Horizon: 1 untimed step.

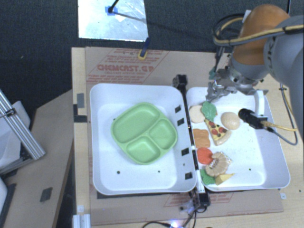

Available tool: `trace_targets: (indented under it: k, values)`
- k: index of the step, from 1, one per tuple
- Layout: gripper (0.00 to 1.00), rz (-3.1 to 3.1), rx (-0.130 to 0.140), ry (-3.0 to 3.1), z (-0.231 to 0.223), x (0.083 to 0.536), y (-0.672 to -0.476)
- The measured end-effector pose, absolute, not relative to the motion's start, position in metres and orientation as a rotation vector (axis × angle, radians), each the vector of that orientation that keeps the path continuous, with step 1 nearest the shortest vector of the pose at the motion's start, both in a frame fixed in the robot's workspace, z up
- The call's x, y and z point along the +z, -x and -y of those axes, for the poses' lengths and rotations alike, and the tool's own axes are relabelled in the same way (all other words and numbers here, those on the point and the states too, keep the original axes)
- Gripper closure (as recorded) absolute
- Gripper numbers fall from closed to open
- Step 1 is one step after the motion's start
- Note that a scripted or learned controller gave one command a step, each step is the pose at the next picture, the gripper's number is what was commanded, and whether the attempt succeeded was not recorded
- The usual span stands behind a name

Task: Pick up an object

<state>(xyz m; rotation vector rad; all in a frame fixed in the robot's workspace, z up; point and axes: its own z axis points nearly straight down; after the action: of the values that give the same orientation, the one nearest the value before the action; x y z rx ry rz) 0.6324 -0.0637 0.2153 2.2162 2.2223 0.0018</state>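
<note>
From my remote seat I see a dark, carpet-like floor (38, 42) around the rig. The worktop (80, 127) is pale wood, topped by a brown cardboard sheet (126, 65) printed with red lettering. A shiny silver panel (113, 13) lies on the floor beyond it, catching the light. At the left edge stands an aluminium frame rail (19, 127), slanting across a lower wooden board (50, 175).

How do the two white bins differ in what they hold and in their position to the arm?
The left bin holds one green divided plate; the right bin holds many small toy foods, such as a pizza slice. The end effector hangs over the right bin's far edge, while the left bin lies away from it. Both are shallow and white.
</note>
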Motion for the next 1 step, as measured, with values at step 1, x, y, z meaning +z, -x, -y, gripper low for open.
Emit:
trace_targets:
  k: [1]
  values:
    - [1.00, -2.225, 0.002, -2.217, 0.0227, 0.2251, -0.6398]
